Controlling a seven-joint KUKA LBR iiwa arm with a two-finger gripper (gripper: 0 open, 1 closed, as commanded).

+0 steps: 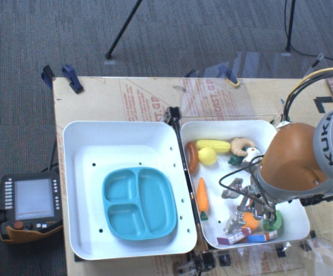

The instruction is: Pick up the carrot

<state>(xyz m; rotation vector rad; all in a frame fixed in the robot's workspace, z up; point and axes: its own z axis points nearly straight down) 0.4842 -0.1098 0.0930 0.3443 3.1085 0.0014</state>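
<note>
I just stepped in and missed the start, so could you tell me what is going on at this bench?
A grey KUKA arm reaches in from the right over the right bin, which holds a jumble of toy food. Its claw is low near the bin's front, over an orange item and small packets there. The carrot it is meant to pick up lies by itself near the bin's left wall, apart from the claw. The left bin holds a blue divided tray.

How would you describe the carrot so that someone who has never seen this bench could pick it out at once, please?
Look in the right-hand white bin, along its left wall next to the divider between the bins. The carrot lies there lengthwise, below the brown sausage-like piece and the lemon. It is the slim orange cone with a small green stub at its near end.
</note>
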